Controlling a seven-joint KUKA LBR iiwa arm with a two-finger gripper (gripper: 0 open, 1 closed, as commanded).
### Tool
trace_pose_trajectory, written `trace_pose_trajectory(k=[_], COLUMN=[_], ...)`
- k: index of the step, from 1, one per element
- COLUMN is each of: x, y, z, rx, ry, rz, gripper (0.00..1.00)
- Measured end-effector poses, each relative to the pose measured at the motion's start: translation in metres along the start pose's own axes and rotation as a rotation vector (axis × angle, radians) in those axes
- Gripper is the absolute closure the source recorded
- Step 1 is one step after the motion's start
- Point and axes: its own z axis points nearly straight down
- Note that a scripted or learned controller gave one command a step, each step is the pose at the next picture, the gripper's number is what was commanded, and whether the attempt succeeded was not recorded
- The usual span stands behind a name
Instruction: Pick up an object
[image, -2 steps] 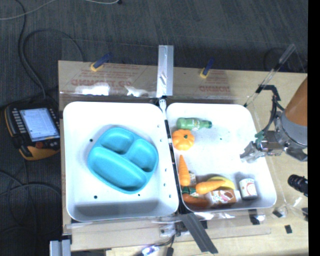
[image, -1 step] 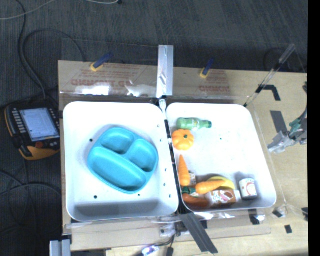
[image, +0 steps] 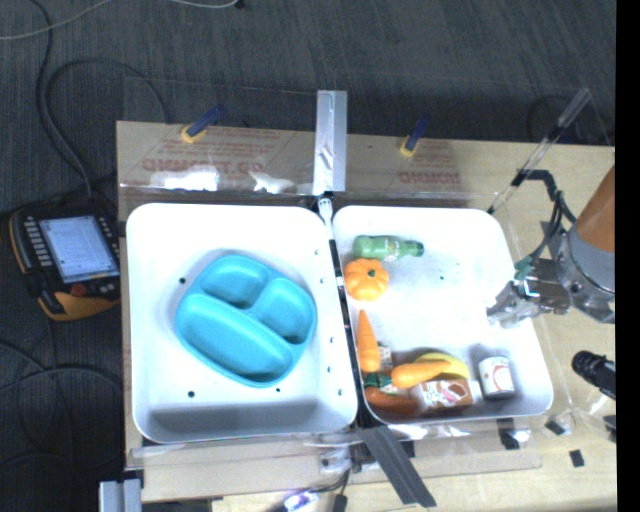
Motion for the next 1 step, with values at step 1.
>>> trace_pose_trajectory(k=[1], x=[-0.0378], y=[0.005], z=[-0.066], rx=[-0.002], ry=[-0.001], rz=[-0.081], gripper=[1.0])
